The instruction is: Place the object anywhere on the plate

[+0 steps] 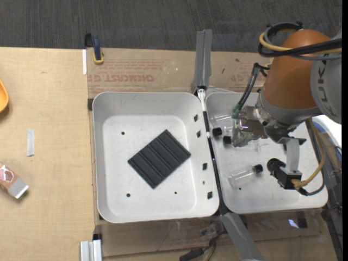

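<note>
Plate (159, 158), dark and ribbed, lies bare in left bin (109, 145); gripper (239, 137) hovers right of it over clear vials, nothing placed yet

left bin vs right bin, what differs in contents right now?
The left bin holds one dark ribbed plate, lying flat and turned diagonally. The right bin holds small clear vials, and the gripper hangs over it. Both are shallow and white.
</note>
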Motion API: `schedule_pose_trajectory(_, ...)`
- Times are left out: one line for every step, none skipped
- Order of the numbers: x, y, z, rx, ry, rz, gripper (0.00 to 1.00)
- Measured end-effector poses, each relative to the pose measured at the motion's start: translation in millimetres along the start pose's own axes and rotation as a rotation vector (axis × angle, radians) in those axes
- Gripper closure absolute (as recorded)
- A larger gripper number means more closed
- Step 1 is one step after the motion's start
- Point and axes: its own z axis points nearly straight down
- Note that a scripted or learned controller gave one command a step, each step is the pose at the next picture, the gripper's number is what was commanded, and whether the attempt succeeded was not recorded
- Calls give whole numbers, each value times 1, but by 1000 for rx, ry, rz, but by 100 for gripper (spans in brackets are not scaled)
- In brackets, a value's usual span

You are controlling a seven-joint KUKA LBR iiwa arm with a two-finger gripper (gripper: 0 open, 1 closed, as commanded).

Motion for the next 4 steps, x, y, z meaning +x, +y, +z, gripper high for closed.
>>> schedule_pose_trajectory(68,-28,56,0,0,-179,100)
schedule_pose_trajectory(171,-50,29,-1,-1,52,100)
schedule_pose_trajectory(171,-50,29,-1,-1,51,0)
schedule_pose_trajectory(170,-49,21,1,-5,51,100)
